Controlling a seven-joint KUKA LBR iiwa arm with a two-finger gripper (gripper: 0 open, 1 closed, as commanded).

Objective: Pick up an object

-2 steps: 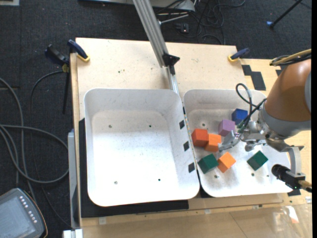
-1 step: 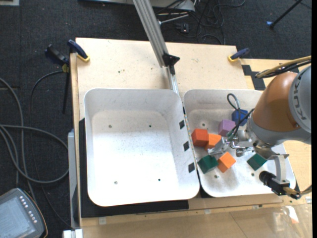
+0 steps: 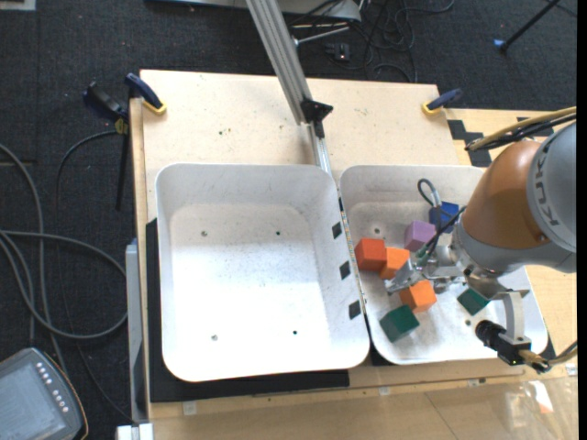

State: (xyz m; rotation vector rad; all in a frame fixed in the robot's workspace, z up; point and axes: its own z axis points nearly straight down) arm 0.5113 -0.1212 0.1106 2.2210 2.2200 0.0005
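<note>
The two-finger metal gripper [image 3: 410, 282] hung low in the right-hand shallow white plastic bin [image 3: 367, 186], its tips down among the blocks; whether they were apart or together I could not tell, since the wrist and the clutter hid them. Just beside the tips lay a small orange cube [image 3: 422, 294], seemingly the piece aimed at, though nothing showed it clamped. Touching or nearly touching that spot from the upper left were a second orange block [image 3: 396, 260] and a larger red-orange cube [image 3: 371, 253], crowded close enough that a closing pinch could judge poorly and nudge them instead. A dark green cube [image 3: 400, 323] sat near the bin's front wall, a pale purple block [image 3: 421, 234] and a blue block [image 3: 445, 214] farther back, and another green piece [image 3: 472, 301] partly under the arm. The grey arm with its orange band [image 3: 514, 204] leaned in from the right, probably so the wrist could come down steeply over the heap. The left-hand white bin [image 3: 174, 246] stood alongside, walls touching.
</note>
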